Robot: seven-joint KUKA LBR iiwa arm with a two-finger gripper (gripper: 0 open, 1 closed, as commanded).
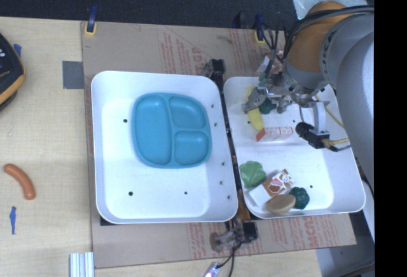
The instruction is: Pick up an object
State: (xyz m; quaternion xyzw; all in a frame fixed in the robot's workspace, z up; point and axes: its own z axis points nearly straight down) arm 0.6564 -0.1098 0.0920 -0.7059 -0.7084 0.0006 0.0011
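Yellow banana-shaped toy (255, 119) lies in the right bin (340, 188), upper left part, directly under the gripper (266, 101), touching or almost touching it. Red-and-white packet (275, 134) just beside it. Green lump (252, 174), brown-white carton (278, 183), tan disc (280, 204), dark green piece (299, 197) sit near the front edge. Left bin (111, 142) has a blue divided plate (172, 129).

Glossy white plastic bins (108, 142), smooth matt blue plastic tray (170, 129), pale wooden bench (44, 142)
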